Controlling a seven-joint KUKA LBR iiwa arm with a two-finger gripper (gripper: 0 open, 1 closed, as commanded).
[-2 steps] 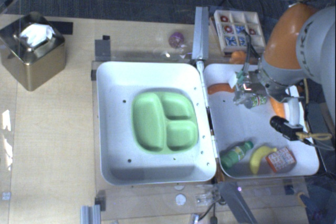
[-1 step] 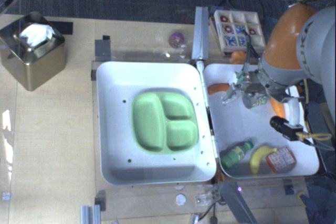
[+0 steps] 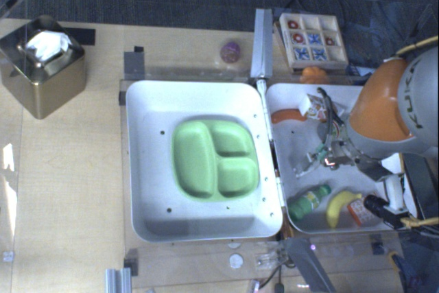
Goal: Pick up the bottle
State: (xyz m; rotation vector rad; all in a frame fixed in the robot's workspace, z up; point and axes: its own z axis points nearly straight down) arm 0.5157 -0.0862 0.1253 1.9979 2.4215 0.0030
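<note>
The bottle (image 3: pixel 309 201) is green with a yellowish label and lies on its side near the front left corner of the right bin (image 3: pixel 291 147). My gripper (image 3: pixel 326 158) hangs over the middle of that bin, a little behind and to the right of the bottle and apart from it. The grey arm with its orange band (image 3: pixel 381 103) reaches in from the right and covers the bin's right side.
A banana (image 3: pixel 340 206) lies just right of the bottle, with a red-orange item (image 3: pixel 359 213) beyond it. An orange piece (image 3: pixel 288 116) and a small packet (image 3: pixel 316 106) sit at the bin's back. The left bin (image 3: pixel 144 147) holds a green divided plate (image 3: pixel 215 158).
</note>
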